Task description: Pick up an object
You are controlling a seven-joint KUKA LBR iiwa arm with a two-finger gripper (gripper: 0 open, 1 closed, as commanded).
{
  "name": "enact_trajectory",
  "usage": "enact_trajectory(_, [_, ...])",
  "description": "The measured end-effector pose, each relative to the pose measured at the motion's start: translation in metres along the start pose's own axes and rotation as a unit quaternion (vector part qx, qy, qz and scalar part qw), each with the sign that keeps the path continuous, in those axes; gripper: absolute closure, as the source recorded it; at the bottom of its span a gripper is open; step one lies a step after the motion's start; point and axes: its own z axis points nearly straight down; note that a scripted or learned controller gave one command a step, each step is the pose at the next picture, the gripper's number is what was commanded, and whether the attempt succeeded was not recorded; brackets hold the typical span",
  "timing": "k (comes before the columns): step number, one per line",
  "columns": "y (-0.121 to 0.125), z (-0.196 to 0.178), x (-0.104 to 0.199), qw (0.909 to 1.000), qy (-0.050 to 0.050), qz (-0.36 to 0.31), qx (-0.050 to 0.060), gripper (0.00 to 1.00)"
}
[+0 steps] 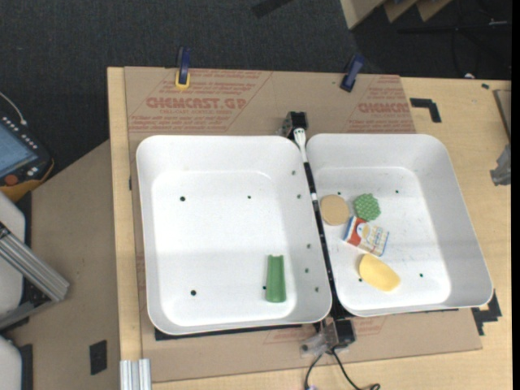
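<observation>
Nothing is picked yet. A green block (275, 279) lies in the left bin (162, 161); a yellow lump (379, 273) lies in the right bin (455, 218). Next, reach down over one. I cannot tell the claw's state.

Bright, even light; slight softness

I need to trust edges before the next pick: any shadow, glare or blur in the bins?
Camera view: sharp overall; the left bin shows a shadow boundary, its upper floor greyer and the lower part brighter, where the green block lies. The right bin is lit evenly, with soft short shadows under the yellow piece and small carton. No strong glare.
</observation>
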Motion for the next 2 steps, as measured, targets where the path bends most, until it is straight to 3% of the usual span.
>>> enact_trajectory(1, [-0.038, -0.045, -0.001, 1.0000, -0.002, 0.000, -0.004, 1.00])
enact_trajectory(2, [-0.037, 0.048, 0.059, 1.0000, 0.003, -0.004, 0.005, 1.00])
